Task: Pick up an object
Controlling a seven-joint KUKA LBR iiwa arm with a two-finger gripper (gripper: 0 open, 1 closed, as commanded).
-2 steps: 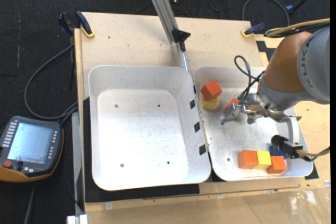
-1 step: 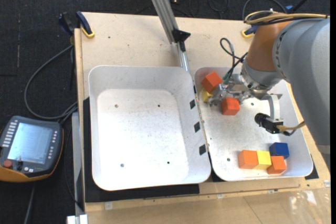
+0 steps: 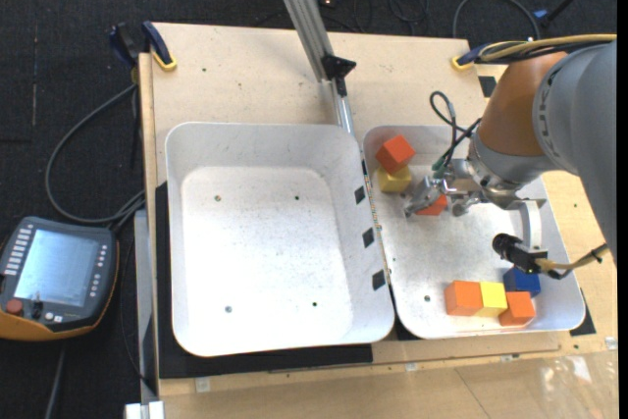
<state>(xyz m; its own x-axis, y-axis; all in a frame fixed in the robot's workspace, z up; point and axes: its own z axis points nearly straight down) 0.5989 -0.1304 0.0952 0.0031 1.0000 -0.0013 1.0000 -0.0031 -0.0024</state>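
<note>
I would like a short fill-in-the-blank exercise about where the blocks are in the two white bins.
1. All the blocks lie in the ____ bin.
2. The orange block near that bin's far left corner sits on a ____ block.
3. At the near edge, the yellow block lies between two ____ blocks.
4. The blue block lies just ____ that row.

Missing words: right; yellow; orange; behind

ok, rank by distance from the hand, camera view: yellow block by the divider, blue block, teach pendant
1. Yellow block, just left of the hand, by the bin divider.
2. Blue block, right bin's near right corner.
3. Teach pendant, on the floor far left.
</note>
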